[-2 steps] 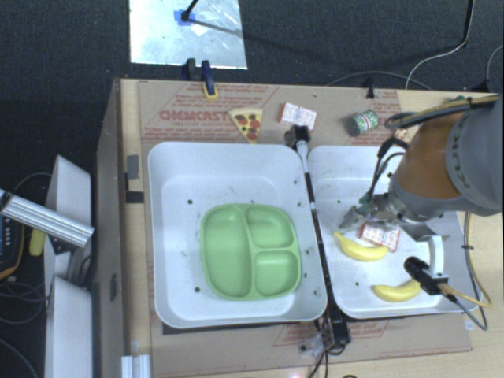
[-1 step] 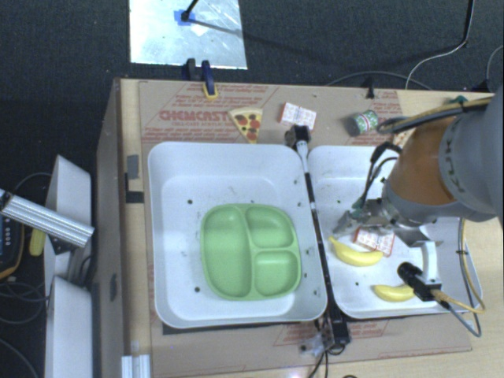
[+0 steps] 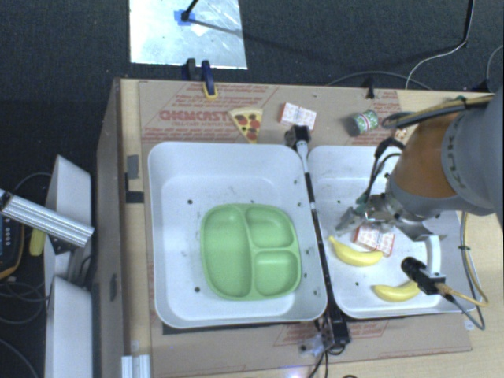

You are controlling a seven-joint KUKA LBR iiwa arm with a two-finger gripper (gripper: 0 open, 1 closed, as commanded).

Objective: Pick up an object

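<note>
Nearest, right of the green plate (image 3: 250,250), a yellow banana (image 3: 394,291) lies in the right bin (image 3: 339,164), and a second banana (image 3: 354,252) curves just beyond it. Touching that one is a small red-and-white carton (image 3: 372,239), lying flat. The claw (image 3: 364,213) hovers at its far edge; how wide it's spread, cannot tell. Beyond the plate: brown cardboard tabletop (image 3: 189,105), pizza-slice toy (image 3: 247,123), dark carpet (image 3: 63,38).
</note>
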